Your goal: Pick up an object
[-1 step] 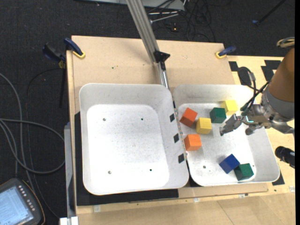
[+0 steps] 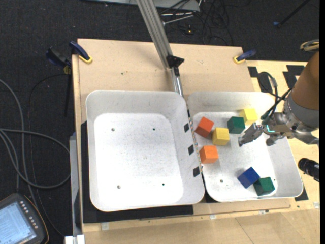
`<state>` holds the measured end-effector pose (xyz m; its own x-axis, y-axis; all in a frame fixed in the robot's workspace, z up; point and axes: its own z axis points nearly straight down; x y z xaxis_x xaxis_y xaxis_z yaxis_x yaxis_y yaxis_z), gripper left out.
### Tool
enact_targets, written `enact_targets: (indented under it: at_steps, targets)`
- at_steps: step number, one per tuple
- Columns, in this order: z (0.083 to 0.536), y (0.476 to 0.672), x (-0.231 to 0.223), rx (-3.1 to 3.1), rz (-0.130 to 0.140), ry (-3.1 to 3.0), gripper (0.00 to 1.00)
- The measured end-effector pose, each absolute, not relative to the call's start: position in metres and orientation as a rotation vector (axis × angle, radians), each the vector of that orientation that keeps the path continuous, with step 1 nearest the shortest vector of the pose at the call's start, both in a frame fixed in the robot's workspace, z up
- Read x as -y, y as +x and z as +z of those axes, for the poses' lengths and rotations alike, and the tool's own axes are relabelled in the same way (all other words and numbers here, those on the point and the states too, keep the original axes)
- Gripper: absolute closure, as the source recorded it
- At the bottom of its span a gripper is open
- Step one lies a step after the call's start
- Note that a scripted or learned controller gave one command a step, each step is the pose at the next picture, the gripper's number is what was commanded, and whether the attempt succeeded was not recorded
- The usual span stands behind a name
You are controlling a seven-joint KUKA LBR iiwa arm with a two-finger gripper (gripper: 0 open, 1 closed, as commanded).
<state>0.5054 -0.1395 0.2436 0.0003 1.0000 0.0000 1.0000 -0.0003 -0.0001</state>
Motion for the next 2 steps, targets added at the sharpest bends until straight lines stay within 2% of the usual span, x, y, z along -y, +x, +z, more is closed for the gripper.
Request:
enact_targets:
  at_steps: [2]
  targets:
    - [0.139,0.512,0.142,2.217,0.005,-2.22,0.0]
